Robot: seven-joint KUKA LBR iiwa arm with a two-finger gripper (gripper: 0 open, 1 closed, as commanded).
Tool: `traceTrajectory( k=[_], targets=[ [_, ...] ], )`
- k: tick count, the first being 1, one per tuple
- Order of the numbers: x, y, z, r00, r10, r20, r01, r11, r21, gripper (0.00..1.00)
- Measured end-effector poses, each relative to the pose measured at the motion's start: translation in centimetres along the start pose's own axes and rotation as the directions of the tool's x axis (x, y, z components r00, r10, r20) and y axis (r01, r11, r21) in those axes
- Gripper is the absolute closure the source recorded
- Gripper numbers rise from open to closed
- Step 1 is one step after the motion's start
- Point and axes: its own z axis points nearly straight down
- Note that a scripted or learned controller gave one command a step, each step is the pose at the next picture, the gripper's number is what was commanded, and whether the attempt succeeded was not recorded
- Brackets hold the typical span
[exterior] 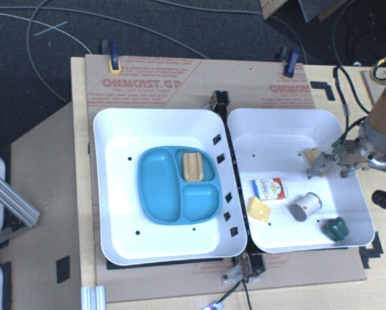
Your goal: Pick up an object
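Observation:
My gripper point(322, 165) hangs over the right side of the right bin point(277, 124), at the end of the grey arm coming in from the right. A small tan object point(310, 154) lies just beside its tip, at the upper left. Lower in that bin lie a white carton with red and blue print point(269, 188), a yellow wedge point(258, 209), a grey and white can point(305, 206) on its side, and a dark green object point(336, 228) in the near right corner.
The left bin point(115, 173) holds a blue divided plate point(160, 189) with a tan bread-like piece point(192, 166) in its upper right compartment. Black clips point(220, 99) join the bins along the middle. Cables run across the floor behind the bench.

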Motion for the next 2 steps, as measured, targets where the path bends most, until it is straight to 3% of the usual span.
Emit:
traceTrajectory(
  k=[1, 2],
  targets=[
    [-0.1, 0.2, -1.5, 1.000, -0.001, 0.003, 0.001, 1.000, -0.008, 1.00],
    [-0.4, 0.1, -8.0, 1.000, 0.000, 0.007, 0.000, 1.000, -0.014, 1.00]
  ],
)
